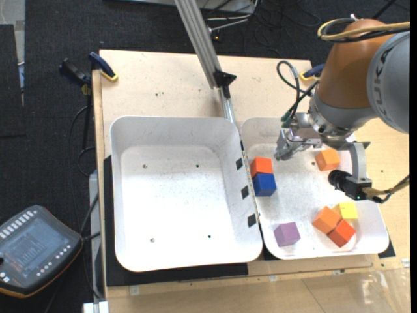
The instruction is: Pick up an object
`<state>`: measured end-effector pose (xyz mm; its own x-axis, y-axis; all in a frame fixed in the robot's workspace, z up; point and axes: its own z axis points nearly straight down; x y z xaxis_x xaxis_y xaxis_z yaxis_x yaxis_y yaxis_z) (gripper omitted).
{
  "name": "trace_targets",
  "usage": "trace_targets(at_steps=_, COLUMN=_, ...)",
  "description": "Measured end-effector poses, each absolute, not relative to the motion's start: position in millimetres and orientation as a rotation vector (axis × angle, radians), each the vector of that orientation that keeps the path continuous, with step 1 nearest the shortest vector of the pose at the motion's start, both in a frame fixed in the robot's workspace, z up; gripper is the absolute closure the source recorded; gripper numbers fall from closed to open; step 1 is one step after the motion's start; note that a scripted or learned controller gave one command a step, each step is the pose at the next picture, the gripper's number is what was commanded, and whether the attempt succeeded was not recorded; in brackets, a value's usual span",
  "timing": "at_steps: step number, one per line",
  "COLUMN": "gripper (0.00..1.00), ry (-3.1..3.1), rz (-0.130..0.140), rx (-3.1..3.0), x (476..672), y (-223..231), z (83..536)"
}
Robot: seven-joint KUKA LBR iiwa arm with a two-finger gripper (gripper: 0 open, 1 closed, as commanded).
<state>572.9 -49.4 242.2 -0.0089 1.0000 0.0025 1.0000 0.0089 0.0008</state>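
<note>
Claw [285,150] above right bin [371,243], near orange block [262,165]; finger spread unreadable, nothing visibly held.

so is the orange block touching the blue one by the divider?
Touching. The camera view shows the orange block butted against the blue block with no gap, in the right bin.

Right bin [371,240] holds all the blocks. An orange cube [262,165] sits touching a blue cube [264,184] near the bin's left wall. A purple cube [287,233] lies alone near the front edge. At the front right, a yellow block [348,210], an orange block [325,220] and a red-orange block [342,233] huddle together. A pale orange block [328,158] lies farther back.
</note>
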Motion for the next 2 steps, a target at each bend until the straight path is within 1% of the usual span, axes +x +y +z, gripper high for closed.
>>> trace_targets(at_steps=1, gripper=1.0, ry=-2.23, rz=-0.002, rx=-2.211, x=567.8, y=-3, z=248)
trace_targets(at_steps=2, gripper=1.0, ry=-2.23, rz=-0.001, rx=-2.21, x=552.7, y=53, z=252)
